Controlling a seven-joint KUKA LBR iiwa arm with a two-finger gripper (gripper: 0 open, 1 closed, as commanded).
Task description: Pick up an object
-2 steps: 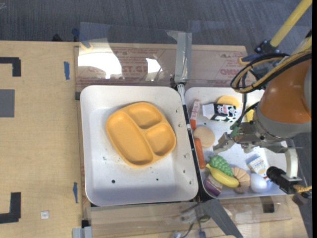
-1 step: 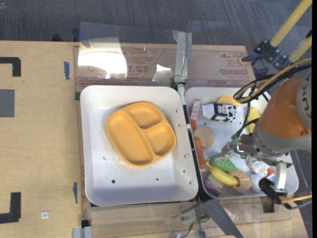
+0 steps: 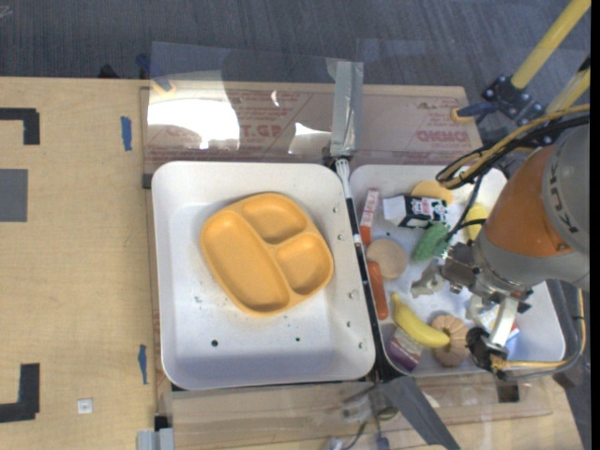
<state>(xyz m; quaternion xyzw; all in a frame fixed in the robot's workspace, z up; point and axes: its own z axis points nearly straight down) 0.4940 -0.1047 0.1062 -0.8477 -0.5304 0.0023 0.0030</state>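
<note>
The gripper sits low in the right bin, hanging under the grey wrist; whether it is wide, narrow or gripping anything cannot be told. Above it the arm, with its orange band, leans in from the right and covers much of that bin. Just left of the gripper lie a banana, a green toy and a round tan piece. The left bin bears a yellow divided plate.
</note>
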